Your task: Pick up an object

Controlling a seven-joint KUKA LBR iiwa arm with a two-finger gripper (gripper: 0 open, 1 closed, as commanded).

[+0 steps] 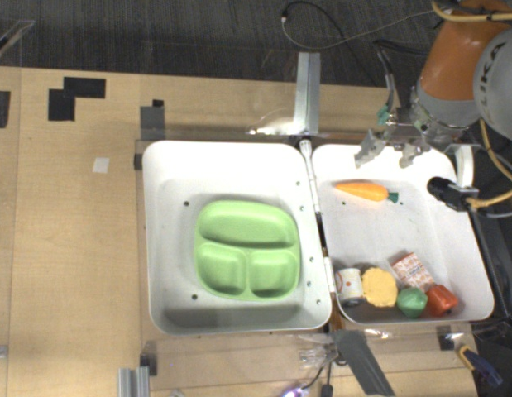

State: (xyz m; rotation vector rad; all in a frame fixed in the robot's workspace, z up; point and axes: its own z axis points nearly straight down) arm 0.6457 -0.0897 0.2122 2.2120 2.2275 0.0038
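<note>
The carrot [362, 191], orange with a small green stub at its right end, lies flat on the floor of the right bin [454, 246], up near the far wall and roughly midway across. It lies nearly crosswise, touching nothing else.

My jaws [394, 145] hang at the far rim of that same bin, above and a little to the right of the carrot. They stand apart, one finger reaching toward the left and the other toward the right, and nothing sits between them. The carrot is near them but clear of both fingers.

At the near end of the right bin a cluster of things sits pressed together: a small white can [350, 283] with a red label, a round yellow piece [379, 288], a green ball-like thing [411, 302], a red piece [442, 299] and a white packet with red print [409, 268]. All of them are well apart from my jaws and from the carrot.

The left bin [165, 246] holds a pale green divided tray [244, 249], one long compartment at the far side and two smaller ones nearer the camera. Both bins rest side by side on the wooden worktop [65, 238].
</note>
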